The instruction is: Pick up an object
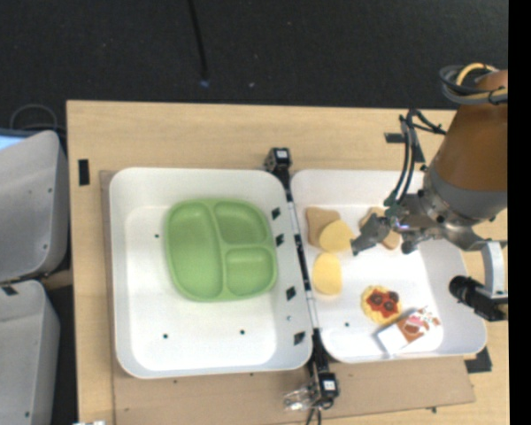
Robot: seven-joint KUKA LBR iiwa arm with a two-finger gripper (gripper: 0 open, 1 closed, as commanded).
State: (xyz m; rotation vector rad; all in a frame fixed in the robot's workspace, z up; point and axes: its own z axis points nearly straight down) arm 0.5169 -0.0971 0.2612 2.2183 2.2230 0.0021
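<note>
Looming largest at the right edge, the arm's orange band sits above the gripper, whose fingers look spread wide and empty over the right bin. Below lie a yellow round piece, a second yellow piece, a pizza toy and a small card. Closing between pieces could nudge them apart. One fingertip hides a small item.
</note>
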